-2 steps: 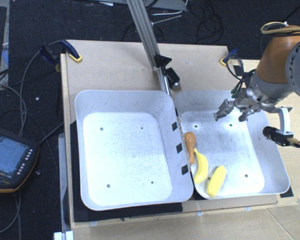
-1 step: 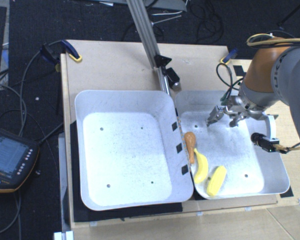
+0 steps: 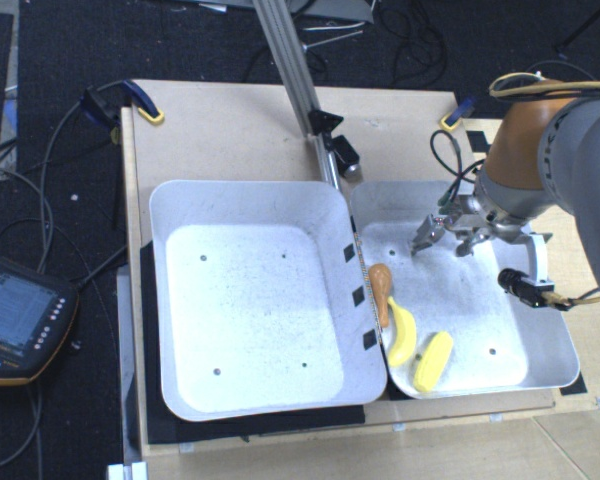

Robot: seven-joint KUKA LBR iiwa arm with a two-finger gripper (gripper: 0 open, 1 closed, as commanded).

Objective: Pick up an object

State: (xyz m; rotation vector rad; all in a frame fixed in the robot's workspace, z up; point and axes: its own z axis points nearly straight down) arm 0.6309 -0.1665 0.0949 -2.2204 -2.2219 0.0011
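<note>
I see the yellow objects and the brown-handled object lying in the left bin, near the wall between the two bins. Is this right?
Not quite. The camera view shows the yellow objects and the brown-handled object lying in the right bin, near the wall between the two bins. The left bin does not hold them.

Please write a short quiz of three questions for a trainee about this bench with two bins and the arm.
1. True or false: the gripper hangs above the right white shallow bin.
2. Which bin holds the curved yellow banana-shaped toy? A) left white shallow bin B) right bin
3. Fill in: the yellow oblong block lies beside the banana-shaped toy, near the right bin's ____ edge.

Key: 1 true; 2 B; 3 front (nearest the camera).
</note>
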